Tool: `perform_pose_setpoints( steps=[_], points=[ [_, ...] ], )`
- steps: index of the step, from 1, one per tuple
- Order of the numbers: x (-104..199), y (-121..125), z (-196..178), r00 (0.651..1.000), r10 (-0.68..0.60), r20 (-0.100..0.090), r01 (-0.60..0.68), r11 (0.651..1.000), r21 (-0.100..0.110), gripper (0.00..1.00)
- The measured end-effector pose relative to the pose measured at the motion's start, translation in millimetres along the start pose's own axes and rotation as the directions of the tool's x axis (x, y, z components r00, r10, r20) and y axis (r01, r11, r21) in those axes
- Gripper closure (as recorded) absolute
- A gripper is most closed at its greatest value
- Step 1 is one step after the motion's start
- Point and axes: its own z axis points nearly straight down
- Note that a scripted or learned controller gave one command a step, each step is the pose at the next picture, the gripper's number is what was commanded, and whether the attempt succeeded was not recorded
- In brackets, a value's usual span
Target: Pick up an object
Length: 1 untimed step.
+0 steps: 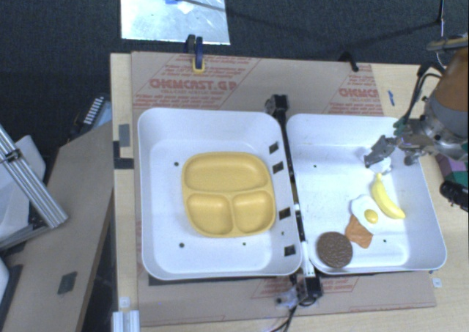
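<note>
In the right bin point(322, 184) lie a yellow banana point(386, 198), a fried egg toy point(366, 212), an orange-brown wedge point(358, 232) and a round brown cookie point(335, 248). My gripper point(380, 155) hangs over the bin's upper right part, just above the banana's top end, reaching in from the right. Nothing shows between its fingers.
The left bin point(157, 176) holds a yellow three-compartment tray point(226, 193). A black divider clip strip point(286, 176) runs between the bins. Cardboard point(220, 78) lies under both bins. A metal frame point(26, 184) stands at the far left.
</note>
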Motion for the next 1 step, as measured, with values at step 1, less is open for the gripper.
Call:
perform_pose_setpoints(
  steps=[1],
  points=[
    [0.3,2.6,-6.2,1.0,-0.003,0.002,0.003,1.0,-0.011,0.0]
  ],
)
